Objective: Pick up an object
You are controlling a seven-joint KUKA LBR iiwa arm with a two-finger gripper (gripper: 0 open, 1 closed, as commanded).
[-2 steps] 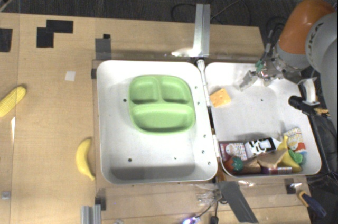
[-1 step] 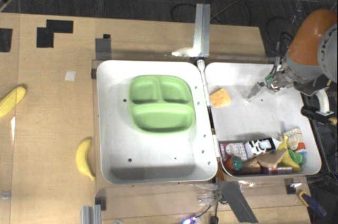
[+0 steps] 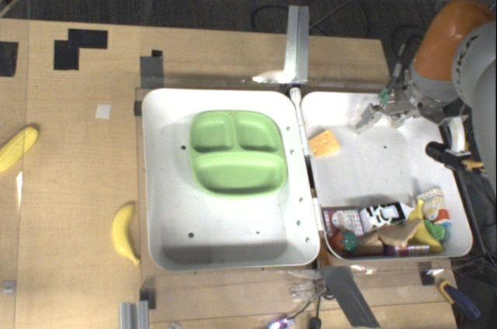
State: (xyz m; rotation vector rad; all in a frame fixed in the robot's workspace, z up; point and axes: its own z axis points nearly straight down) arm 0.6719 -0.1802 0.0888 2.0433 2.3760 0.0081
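Nearest the lower edge of the view, along the near wall of the right bin [image 3: 466, 246], lies a heap of small things pressed together: a dark carton with black and white markings [image 3: 365, 217] lying flat, a brown piece [image 3: 392, 236] touching it, and a cluster of yellow, red and green toys [image 3: 431, 223] at the near right corner. On the bench [image 3: 70, 188] to the left of the left bin [image 3: 159, 164], a yellow banana [image 3: 124, 233] lies just beside the bin's near left corner, and farther left an ear of yellow corn [image 3: 17, 149] rests at the view's edge. In the middle of the left bin sits a green divided tray [image 3: 235, 150] with 3 compartments, flat on the white floor. Across the wall between the 2 bins, a small orange cheese wedge [image 3: 324, 143] lies alone near the left side of the right bin. Farther back and to the right, my gripper [image 3: 374, 115] hangs over the far part of the right bin, fingers spread apart with nothing between them, well apart from the cheese wedge and from the heap.
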